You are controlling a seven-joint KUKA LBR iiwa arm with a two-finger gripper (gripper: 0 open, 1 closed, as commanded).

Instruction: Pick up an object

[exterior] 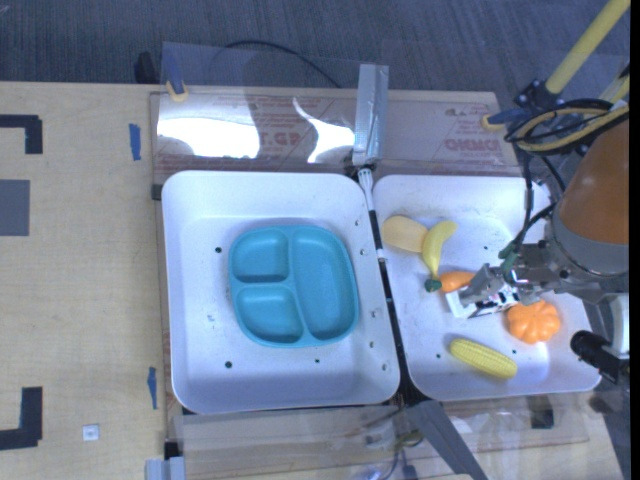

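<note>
Down in the right bin [560, 373] sits the pincer [478, 296], low among the toy food. I cannot tell how it is set or whether it has hold of anything, because it is small and mixed up with white and grey bits. It comes in from the right on the grey arm [585, 243] with the orange band.

Right by its tip is a small orange carrot [455, 280] with a green end. It looks like the tip is touching it or just beside it. An orange pumpkin [532, 321] is close on the other side. A yellow banana [437, 245] lies above the carrot, next to a pale yellow piece [404, 233]. A corn cob [482, 357] lies lower down, near the front of the bin.

The left bin [190, 268] has a blue plate [294, 284] with three parts. It is well apart from the pincer.

I think the step now is the grab, with the carrot as the likely pick. Next the pincer needs to close on one toy only, then lift straight up. The toys are crowded, so it could bump the pumpkin or slip off
</note>
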